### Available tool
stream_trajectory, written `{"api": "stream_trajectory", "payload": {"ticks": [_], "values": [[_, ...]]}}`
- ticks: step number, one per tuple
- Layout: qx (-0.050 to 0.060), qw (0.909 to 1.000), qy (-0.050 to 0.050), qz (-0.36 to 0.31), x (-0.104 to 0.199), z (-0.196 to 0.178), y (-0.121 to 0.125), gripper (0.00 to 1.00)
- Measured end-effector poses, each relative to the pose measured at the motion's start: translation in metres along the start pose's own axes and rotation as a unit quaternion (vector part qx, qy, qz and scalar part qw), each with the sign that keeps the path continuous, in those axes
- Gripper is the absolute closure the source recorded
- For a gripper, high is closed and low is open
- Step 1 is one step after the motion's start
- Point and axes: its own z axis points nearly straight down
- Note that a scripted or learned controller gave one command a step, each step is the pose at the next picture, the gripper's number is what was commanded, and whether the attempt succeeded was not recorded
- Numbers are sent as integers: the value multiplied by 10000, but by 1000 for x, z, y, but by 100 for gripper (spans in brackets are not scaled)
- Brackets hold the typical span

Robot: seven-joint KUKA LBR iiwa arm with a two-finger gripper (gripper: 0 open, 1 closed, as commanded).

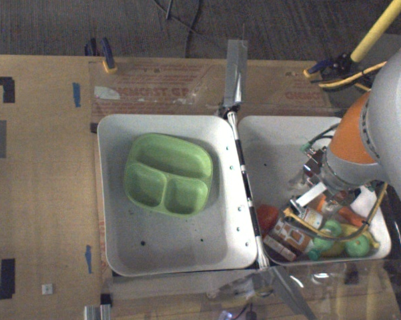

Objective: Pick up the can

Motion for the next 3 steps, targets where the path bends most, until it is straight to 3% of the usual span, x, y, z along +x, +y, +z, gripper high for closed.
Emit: {"api": "stream_trajectory", "payload": {"ticks": [1,2,3], "values": [[51,9960,-19,892,44,-92,51,0],[71,9708,-34,2399,-1,-21,0,0],[46,9768,-20,2140,17,-167,67,0]]}}
